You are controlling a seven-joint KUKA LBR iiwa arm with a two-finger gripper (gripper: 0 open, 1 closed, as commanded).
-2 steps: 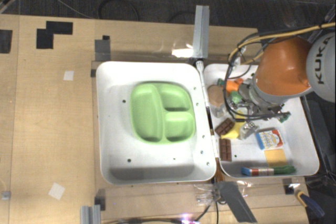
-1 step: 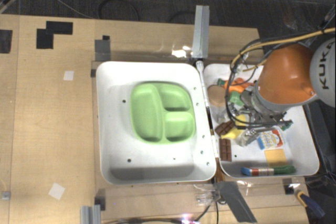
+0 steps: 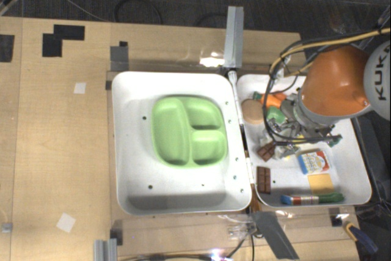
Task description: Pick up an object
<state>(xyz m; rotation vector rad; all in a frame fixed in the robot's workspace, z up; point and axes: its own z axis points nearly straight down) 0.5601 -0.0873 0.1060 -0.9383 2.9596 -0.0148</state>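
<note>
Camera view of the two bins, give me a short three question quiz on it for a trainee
1. True or false: the green divided plate lies in the left bin.
2. Which lies nearest the right bin's front wall? A) blue-ended marker B) green divided plate C) round tan piece
3. Fill in: the arm's orange band hangs over the ____ bin.

Key: 1 true. 2 A. 3 right.

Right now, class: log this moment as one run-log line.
arm: over right bin | gripper: low among items | green tray: left bin | pick: unconfirmed
</note>
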